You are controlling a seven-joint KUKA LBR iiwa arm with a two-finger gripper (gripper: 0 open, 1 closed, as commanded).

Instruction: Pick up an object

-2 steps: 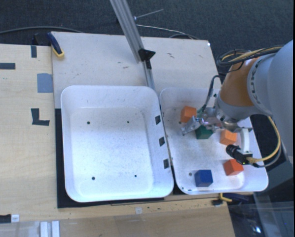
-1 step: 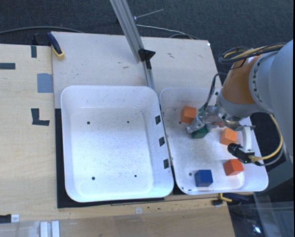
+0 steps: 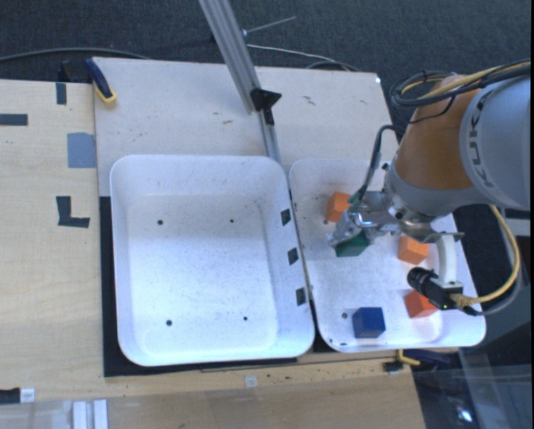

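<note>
While the arm [image 3: 463,155] reaches in from the right over the right bin [image 3: 316,172], its gripper [image 3: 354,231] sits low in that bin's middle, toward the left wall. Grey body, orange band above the wrist, black cables looping round the wrist.

Gripper state: cannot tell. The metal tip is touching or just over a dark green block [image 3: 351,248]; whether the block is actually gripped is not visible.

Right bin contents:
- Orange block [image 3: 337,206] just beside the gripper, toward the far edge of the bin.
- Second orange block [image 3: 413,250] near the bin's right wall, partly under the arm.
- Third orange block [image 3: 419,305] in the near right corner, just beside a black cylindrical part of the arm's fittings.
- Blue cube [image 3: 368,321] at the near edge, well apart from the gripper.

Left bin [image 3: 124,177]: white, speckled with dark flecks, a few small dark dots on its floor.

Bench [image 3: 35,257]: pale wood, grey and dark tape marks along its left part. A slanted metal rail [image 3: 231,38] crosses the far edge down toward the gap between the bins.
</note>
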